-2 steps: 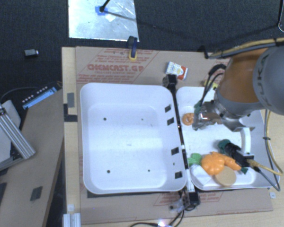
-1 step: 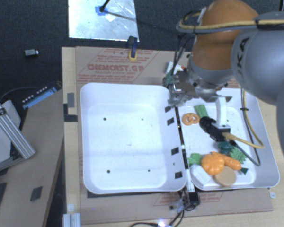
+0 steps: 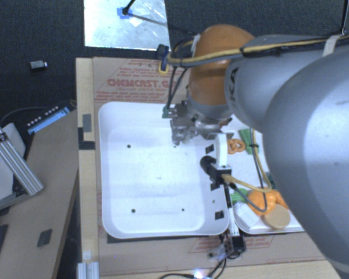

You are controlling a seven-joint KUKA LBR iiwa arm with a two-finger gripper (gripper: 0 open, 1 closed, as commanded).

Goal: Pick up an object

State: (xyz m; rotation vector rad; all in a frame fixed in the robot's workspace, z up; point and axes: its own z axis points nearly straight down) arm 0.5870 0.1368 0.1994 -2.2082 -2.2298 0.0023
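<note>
Camera view: gripper point(image 3: 180, 133) over left bin point(image 3: 113, 156); claw state, we cannot tell. We should swing right toward orange object point(image 3: 262, 200).

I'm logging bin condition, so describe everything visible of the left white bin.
The left white bin is a shallow tray with rounded corners and a raised rim, looking like smooth plastic. A few small dark dots mark its floor. It lies flat on a brown board printed with red lettering, beside the right bin along a dark-tabbed seam. The gripper hangs over its upper right part; contact cannot be told.
</note>
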